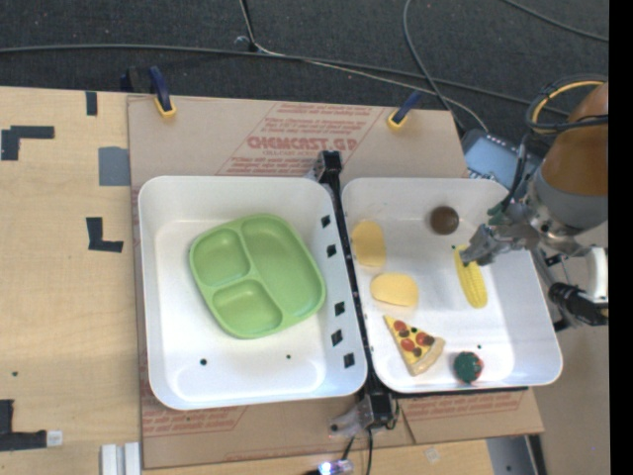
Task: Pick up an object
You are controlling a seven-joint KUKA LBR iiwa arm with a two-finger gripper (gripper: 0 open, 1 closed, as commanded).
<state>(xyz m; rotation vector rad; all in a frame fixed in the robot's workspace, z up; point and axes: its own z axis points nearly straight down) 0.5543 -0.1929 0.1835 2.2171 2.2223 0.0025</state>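
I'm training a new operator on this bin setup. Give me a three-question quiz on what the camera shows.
1. True or false: the green tray lies in the same bin as the pizza slice.
2. Which object is nearest the gripper? A) corn cob B) brown ball C) pizza slice
3. Fill in: the green-and-red piece sits near the right bin's ____ corner in the view.

Key: 1 false; 2 A; 3 bottom-right.
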